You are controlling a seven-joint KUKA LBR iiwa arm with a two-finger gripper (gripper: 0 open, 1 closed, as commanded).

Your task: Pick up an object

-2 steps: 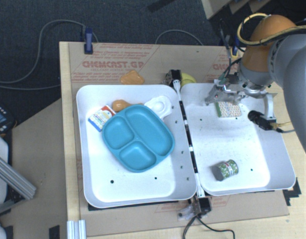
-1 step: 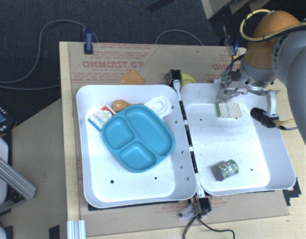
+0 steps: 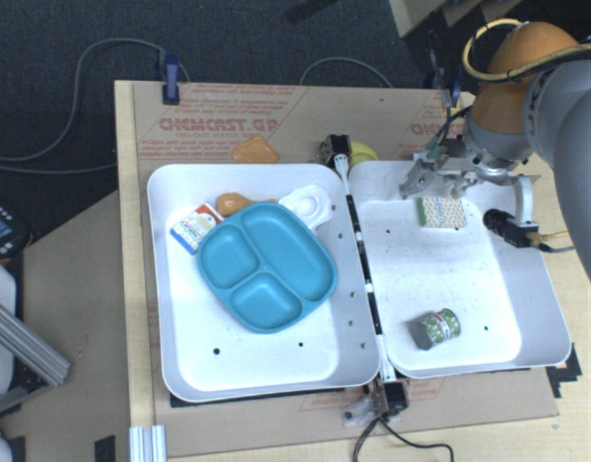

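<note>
We find the hand [image 3: 438, 183] above a speckled block [image 3: 441, 211] near the right bin's [image 3: 526, 296] wall; its grip we cannot tell. We judge wall contact could spoil the grasp.

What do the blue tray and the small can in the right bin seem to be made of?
The blue tray looks like moulded plastic: one even colour, soft rounded dividers, a dull sheen. The small can, lying on its side in the right bin, is probably metal with a printed green label; its end looks greyish, but it is too small to be sure.
</note>
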